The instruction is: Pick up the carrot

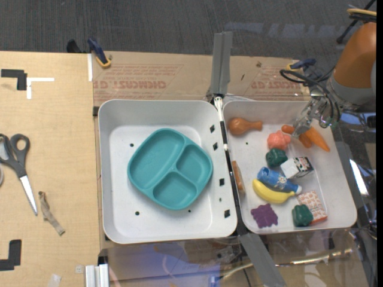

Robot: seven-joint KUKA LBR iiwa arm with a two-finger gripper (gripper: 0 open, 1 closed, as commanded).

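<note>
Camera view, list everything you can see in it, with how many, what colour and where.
Bins: 2, white, side by side on the bench.
Divided plate: 1, teal, in the left bin.
Carrot: 1, orange, right bin, far right, at the gripper.
Drumstick-shaped toy: 1, tan-orange, right bin, far left.
Lumpy toy: 1, pink, left of the carrot.
Dark green toys: 2, one mid-bin, one near corner.
Banana: 1, yellow, near middle.
Blue toy: 1, on the banana.
Purple piece: 1, near edge.
Scissors: 1, grey handles, on the cardboard at left.
Clamp: 1, blue, far edge.
Gripper: 1, metal, over the carrot.
Arm: 1, grey and orange, right side.
</note>
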